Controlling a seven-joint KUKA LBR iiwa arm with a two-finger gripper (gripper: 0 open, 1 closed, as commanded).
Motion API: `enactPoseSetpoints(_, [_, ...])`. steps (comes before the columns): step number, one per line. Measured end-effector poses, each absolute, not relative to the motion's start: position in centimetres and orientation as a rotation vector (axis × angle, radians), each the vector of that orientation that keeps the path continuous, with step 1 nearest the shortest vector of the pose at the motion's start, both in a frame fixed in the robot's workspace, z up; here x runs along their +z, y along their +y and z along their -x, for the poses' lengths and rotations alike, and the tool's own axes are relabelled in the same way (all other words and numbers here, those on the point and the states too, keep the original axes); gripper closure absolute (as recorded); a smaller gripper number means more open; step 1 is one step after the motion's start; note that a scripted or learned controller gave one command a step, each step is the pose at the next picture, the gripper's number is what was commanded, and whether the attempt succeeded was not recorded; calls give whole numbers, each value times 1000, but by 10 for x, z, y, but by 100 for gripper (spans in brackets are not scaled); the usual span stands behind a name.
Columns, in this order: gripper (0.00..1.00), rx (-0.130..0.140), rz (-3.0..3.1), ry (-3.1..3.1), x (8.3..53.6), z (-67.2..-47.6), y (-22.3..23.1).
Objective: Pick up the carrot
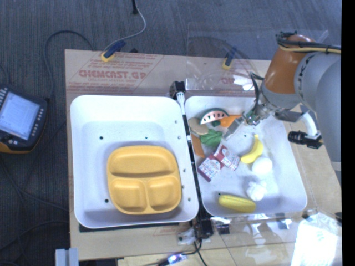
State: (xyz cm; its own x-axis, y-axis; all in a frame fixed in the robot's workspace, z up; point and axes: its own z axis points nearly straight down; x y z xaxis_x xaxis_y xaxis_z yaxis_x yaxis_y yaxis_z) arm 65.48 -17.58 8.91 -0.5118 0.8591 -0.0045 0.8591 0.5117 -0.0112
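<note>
The carrot [229, 120] shows as an orange piece at the back of the right bin [288, 148], with a green leafy top [210, 138] trailing to its lower left. It lies beside a watermelon slice [213, 115]. My gripper [239, 126] reaches in from the right and hangs low over the carrot's right end, covering part of it. The view does not reveal whether anything sits between the gripper's tips.
The right bin also holds a banana [252, 151], a white egg [262, 166], a small white object [255, 192], a yellow corn-like piece [237, 203], red-and-white packets [218, 162] and an orange item [195, 146] by the left wall. A yellow divided tray [144, 178] lies in the left bin [89, 126].
</note>
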Motion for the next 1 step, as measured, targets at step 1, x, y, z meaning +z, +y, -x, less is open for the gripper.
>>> enactPoseSetpoints(1, [100, 13, 1557, -2745, 100, -659, -175])
